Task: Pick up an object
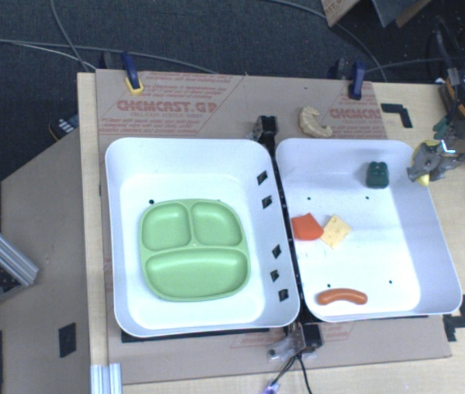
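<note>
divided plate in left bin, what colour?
Light green: the moulded three-compartment plastic plate lies in the left white bin, clearest in the camera view.

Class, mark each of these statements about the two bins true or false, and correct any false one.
1. The green divided tray lies in the left bin. True.
2. The sausage lies on the green divided tray. False: it lies in the right bin, near the front edge.
3. The orange piece and the yellow cheese piece lie side by side. True.
4. The end effector grips the dark green object. False: that object lies loose in the right bin, apart from it.
</note>
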### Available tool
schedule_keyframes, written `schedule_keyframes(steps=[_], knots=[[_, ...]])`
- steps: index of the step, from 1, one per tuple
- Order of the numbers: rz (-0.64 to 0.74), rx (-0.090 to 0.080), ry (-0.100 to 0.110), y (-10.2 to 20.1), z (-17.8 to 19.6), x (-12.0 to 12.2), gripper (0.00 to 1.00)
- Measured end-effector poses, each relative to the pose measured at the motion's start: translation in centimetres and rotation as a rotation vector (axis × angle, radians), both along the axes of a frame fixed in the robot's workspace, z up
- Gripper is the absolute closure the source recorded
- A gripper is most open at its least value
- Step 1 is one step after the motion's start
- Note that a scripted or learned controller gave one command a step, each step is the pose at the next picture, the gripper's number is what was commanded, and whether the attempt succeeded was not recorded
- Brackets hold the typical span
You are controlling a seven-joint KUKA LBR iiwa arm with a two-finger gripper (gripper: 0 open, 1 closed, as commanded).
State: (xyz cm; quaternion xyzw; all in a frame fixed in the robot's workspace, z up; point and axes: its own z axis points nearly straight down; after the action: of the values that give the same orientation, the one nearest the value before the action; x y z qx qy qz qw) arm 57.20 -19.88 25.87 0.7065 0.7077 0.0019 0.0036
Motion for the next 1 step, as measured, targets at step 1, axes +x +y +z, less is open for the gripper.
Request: schedule_keyframes(steps=[1], knots=[[0.004, 0.005, 0.010, 5.10, -1.41, 0.28, 1.00]])
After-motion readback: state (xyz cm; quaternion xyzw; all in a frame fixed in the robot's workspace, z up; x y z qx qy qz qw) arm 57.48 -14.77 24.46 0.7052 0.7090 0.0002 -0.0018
